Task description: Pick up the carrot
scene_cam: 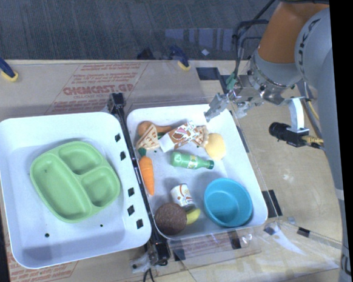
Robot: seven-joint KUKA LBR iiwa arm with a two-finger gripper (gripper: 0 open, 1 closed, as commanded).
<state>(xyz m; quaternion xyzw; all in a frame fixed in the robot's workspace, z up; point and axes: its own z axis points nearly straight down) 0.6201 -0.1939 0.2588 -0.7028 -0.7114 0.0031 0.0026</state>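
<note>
The left bin (11, 199) carried a green divided plate (75, 180), and nothing there belonged to the task. The risks sat in the right bin (240, 139).

The carrot (147, 175) lay along the left wall of the right bin, about halfway between its far and near edges, with its green top pointing to the far edge. It was just beside the wall, maybe touching it. I judged this to be the main danger: a finger coming down on the wall side would have little room, so it could strike the rim or push the carrot away instead of closing around it. The carrot was also narrow and round, so it could roll or slip out if it was taken near the thin tip.

Neighbours were close too. A brown round toy (145, 133) lay just beyond the green top, a green bottle (191, 161) lay to the right, and a small can (181, 195) and a dark brown ball (170, 219) lay toward the near edge. A wide approach could catch one of them by mistake. A yellow lemon-like fruit (214, 146) and a blue bowl (228, 202) were farther right and seemed less in the way.

The hand (216, 108) hovered over the far right corner of the right bin. Whether it was clenched or released, I could not tell, because it was small and seen at a slant; nothing was visible inside it. The carrot was well apart from the hand, across the bin toward the left wall and nearer to the near edge, with the toys in the far part of the bin lying between them.
</note>
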